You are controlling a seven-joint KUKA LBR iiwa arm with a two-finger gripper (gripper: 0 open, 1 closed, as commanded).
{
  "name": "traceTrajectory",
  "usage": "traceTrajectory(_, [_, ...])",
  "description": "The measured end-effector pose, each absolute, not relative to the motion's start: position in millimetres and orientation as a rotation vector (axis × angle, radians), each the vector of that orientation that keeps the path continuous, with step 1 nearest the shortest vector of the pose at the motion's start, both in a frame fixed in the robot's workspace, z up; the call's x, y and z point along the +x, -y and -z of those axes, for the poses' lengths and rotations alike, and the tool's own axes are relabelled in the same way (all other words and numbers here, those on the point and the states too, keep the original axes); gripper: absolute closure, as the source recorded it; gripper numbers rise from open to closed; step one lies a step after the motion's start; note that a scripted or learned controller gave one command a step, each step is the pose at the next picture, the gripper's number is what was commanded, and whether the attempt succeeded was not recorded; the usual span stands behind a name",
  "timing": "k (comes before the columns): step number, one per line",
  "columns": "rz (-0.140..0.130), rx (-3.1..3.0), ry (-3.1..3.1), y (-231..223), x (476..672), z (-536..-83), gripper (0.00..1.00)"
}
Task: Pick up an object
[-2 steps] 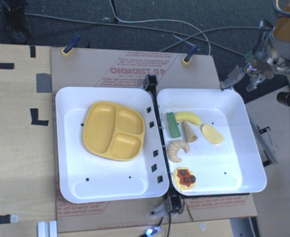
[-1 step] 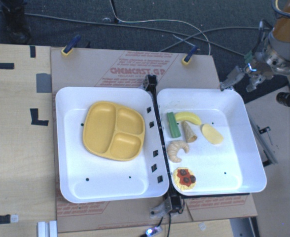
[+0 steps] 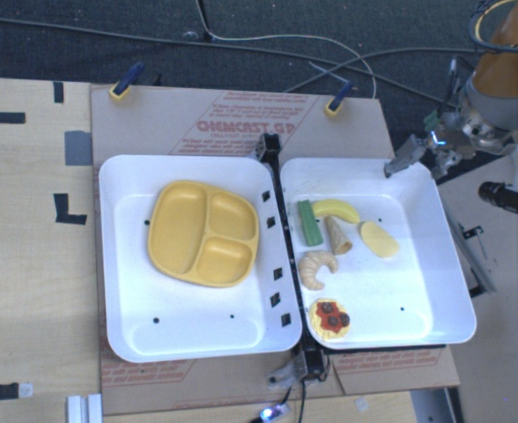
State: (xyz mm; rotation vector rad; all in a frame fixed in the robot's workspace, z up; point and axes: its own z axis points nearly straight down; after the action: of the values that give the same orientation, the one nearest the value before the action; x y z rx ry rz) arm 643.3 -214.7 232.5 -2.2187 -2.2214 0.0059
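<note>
Hovering at the frame's upper right, the claw (image 3: 406,158) sits just outside the right bin (image 3: 435,263); its opening cannot be determined. Candidate objects cluster centre-right inside: banana (image 3: 336,210), croissant (image 3: 316,268), green stick (image 3: 309,222).

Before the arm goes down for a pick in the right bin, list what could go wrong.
1. The green stick, banana and cone lie bunched together, so the fingers may nudge or catch a neighbour.
2. The croissant sits close under the cone, leaving little room beside it.
3. The small pizza lies flat near the right bin's front corner; the fingers may slide over it.
</note>
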Motion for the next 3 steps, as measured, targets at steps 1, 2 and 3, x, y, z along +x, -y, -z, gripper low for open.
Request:
traceTrajectory(1, [-0.007,-2.217,2.22,212,634.3,-173,0.0])
traceTrajectory(2, [-0.007,-2.217,2.222,210,634.8,-129,0.0])
traceTrajectory(3, [-0.003,-2.218,2.227,210,636.2,-142,1.0])
